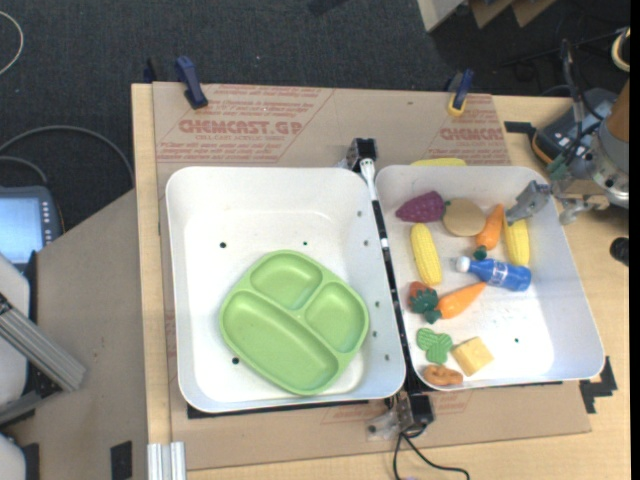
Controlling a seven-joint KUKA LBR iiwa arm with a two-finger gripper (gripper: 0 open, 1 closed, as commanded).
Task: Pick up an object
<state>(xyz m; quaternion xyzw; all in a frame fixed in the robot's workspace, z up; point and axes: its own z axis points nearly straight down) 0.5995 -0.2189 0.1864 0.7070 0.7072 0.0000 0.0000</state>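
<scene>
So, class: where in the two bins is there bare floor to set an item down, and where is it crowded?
Free: the left bin behind the green plate, and the right bin's near-right corner, right of the cheese. Crowded: the right bin's left half, from grapes to cheese.

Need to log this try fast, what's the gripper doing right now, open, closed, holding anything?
Two-finger gripper: at the right edge of the shallow white right bin, above the yellow toy corn cob; whether it is open or closed cannot be told, and nothing is seen held.

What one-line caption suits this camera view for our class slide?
Robot gripper hovers at the right bin's far edge above toy food; a green plate lies in the left bin.
</scene>
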